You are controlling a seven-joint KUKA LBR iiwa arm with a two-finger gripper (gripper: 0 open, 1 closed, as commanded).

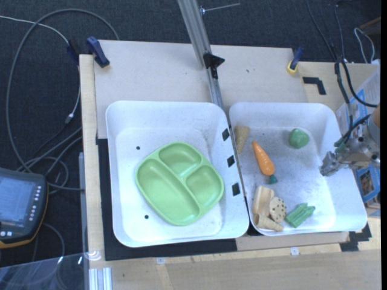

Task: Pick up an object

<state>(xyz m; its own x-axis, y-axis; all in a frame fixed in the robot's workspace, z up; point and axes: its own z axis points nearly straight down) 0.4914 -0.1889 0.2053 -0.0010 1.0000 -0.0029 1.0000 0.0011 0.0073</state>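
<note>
The smooth, tapered orange carrot (262,157) lies in my right bin (326,116), left of a round green ball (298,138). My metal gripper (331,164) hangs over that bin's right rim, right of the carrot; its spread I cannot tell.

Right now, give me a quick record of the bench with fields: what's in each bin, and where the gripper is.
left bin: green divided plate, lying flat
right bin: orange carrot, green ball, tan cone, tan cheese-like pieces, green leafy toy
carrot position: middle of bin, apart from the ball
gripper: at the right bin's right wall, nothing seen between its fingers
task state: no object lifted yet
</note>
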